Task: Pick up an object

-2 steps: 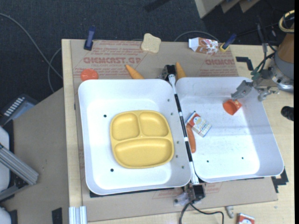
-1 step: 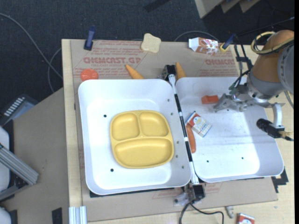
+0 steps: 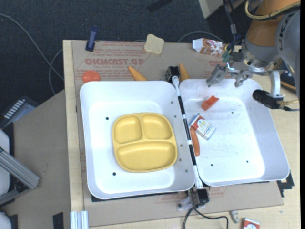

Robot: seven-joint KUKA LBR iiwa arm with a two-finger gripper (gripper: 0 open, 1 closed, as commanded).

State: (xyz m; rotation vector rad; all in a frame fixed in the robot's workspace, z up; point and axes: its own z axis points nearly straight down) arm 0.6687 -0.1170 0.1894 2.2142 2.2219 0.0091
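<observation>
My gripper [image 3: 225, 79] hangs over the far edge of the right bin [image 3: 257, 147], its two fingers spread open with nothing between them. Just below it, inside that bin, lies a small orange block [image 3: 209, 102]. A little white-and-red carton [image 3: 203, 127] rests nearer the bin's left wall, and an orange carrot-like stick [image 3: 195, 145] lies along that wall. The left bin [image 3: 95, 128] holds a yellow divided plate [image 3: 143, 142].
Behind the bins on the cardboard lie a bread slice [image 3: 154, 43], a blue clip [image 3: 91, 38], an orange disc [image 3: 90, 75], an orange carrot [image 3: 137, 73], an orange wedge [image 3: 184, 72] and a printed packet [image 3: 208, 46]. A black clamp [image 3: 172, 73] sits between the bins' far corners.
</observation>
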